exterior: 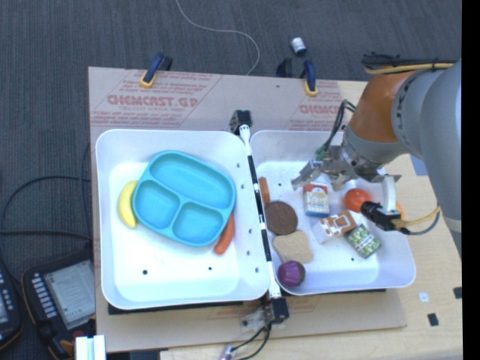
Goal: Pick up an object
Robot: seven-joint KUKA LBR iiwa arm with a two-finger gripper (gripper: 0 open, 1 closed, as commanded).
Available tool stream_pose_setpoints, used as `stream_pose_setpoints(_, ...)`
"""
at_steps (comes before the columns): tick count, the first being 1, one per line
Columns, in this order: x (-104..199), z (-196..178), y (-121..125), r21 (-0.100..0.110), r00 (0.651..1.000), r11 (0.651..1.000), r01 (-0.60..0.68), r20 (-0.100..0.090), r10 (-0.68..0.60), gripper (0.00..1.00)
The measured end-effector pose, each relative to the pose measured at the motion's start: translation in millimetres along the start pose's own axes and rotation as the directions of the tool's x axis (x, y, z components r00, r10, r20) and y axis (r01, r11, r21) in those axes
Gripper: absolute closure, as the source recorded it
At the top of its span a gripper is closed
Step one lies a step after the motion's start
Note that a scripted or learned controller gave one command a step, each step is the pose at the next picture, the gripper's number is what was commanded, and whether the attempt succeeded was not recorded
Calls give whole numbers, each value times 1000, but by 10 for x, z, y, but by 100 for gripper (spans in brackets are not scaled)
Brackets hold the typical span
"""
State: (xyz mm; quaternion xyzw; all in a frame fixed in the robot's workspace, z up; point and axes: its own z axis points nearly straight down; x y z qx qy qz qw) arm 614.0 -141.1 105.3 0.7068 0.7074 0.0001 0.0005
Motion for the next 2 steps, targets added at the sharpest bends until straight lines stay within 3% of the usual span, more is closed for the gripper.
stream_pose_setpoints(1,-4,-99,0,0,1000,1000,-1,0,1,100)
stream_pose_setpoints(2,587,-794,-542,1,1000,1000,1,-1,-1,100)
